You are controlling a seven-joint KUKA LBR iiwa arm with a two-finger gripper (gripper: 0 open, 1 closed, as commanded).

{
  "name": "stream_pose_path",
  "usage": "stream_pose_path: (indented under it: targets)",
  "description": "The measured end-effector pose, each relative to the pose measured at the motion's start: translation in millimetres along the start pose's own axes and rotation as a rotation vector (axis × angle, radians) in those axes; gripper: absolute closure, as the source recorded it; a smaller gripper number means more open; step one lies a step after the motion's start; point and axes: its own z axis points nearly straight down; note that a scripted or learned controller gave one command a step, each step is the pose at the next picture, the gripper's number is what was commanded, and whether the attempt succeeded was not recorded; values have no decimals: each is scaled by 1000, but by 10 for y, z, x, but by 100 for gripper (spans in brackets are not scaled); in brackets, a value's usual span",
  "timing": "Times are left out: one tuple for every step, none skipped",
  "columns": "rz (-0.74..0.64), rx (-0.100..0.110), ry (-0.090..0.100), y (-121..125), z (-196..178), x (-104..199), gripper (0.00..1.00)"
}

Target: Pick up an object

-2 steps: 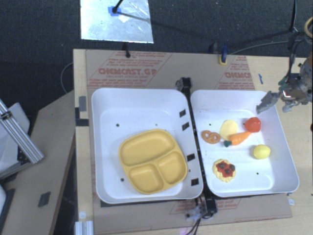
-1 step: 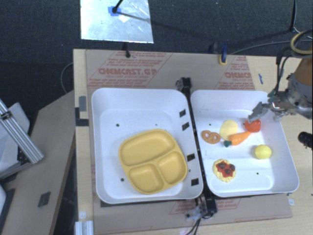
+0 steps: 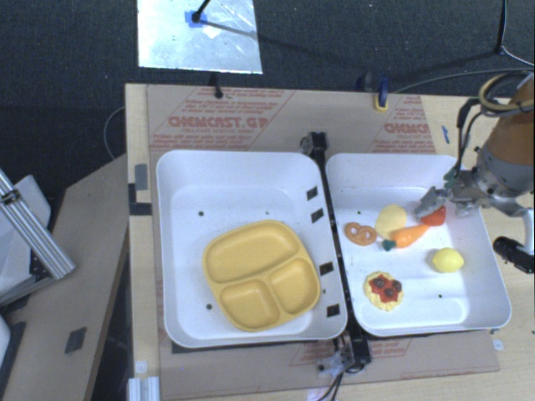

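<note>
The right bin (image 3: pixel 481 307) holds several toy foods: a pretzel (image 3: pixel 361 234), a pale yellow round piece (image 3: pixel 390 220), an orange carrot (image 3: pixel 408 236), a small red piece (image 3: pixel 435 217), a yellow lemon (image 3: pixel 448 260) and a little pizza (image 3: pixel 384 290). My gripper (image 3: pixel 445 200) hangs low over the far right part of this bin, just above the red piece and the carrot's tip. The wrist hides part of the red piece. I see nothing lifted off the bin floor.
The left bin (image 3: pixel 192 182) holds a yellow divided plate (image 3: pixel 262 272). A black divider (image 3: pixel 328 224) runs between the two bins. Cables (image 3: pixel 468 115) trail behind the arm at the right. A shiny sheet (image 3: pixel 199 25) lies beyond the bench.
</note>
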Motion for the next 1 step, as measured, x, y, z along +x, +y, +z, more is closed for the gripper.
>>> stream_pose_path:
  targets:
    - [0,-1,0,-68,452,-35,0]
